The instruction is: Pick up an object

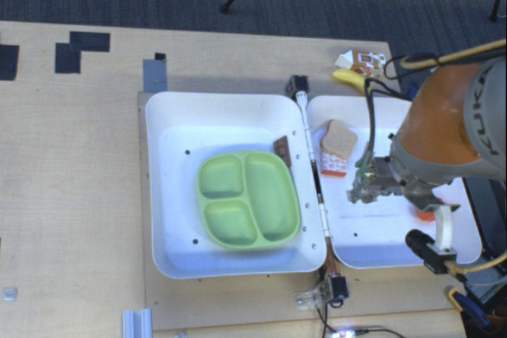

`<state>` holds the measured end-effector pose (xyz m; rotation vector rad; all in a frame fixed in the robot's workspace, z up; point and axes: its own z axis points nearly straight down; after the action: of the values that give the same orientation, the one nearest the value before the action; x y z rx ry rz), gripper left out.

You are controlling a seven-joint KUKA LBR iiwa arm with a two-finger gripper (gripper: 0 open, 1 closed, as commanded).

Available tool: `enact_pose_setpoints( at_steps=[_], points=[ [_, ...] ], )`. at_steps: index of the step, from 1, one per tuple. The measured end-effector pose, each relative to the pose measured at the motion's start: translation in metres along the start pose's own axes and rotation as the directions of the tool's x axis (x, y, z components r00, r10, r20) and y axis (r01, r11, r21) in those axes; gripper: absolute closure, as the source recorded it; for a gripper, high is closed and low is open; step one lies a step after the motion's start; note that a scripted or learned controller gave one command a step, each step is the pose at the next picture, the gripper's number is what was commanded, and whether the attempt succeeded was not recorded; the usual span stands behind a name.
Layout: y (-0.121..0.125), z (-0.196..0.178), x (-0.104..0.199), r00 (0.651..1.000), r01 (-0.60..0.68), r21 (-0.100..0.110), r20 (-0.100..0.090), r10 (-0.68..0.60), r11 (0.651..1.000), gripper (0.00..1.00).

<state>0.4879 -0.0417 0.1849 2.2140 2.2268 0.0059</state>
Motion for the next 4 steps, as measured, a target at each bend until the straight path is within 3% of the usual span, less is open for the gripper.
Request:
enact_pose_setpoints(
  at_steps=[1, 2, 3, 4],
  points=[
    [0.000, 0.000, -0.001, 1.000, -0.002, 0.001, 0.001, 0.002, 1.000, 0.00],
    [0.041, 0.098, -0.062, 1.000, -0.004, -0.004, 0.003, 0.004, 1.000, 0.00],
    [0.043, 0.087, -0.061, 1.000, -0.002, -0.009, 0.003, 0.002, 1.000, 1.00],
    [0.027, 0.015, -0.116, 1.000, -0.004, -0.001, 0.004, 0.004, 1.000, 1.00]
  ],
)
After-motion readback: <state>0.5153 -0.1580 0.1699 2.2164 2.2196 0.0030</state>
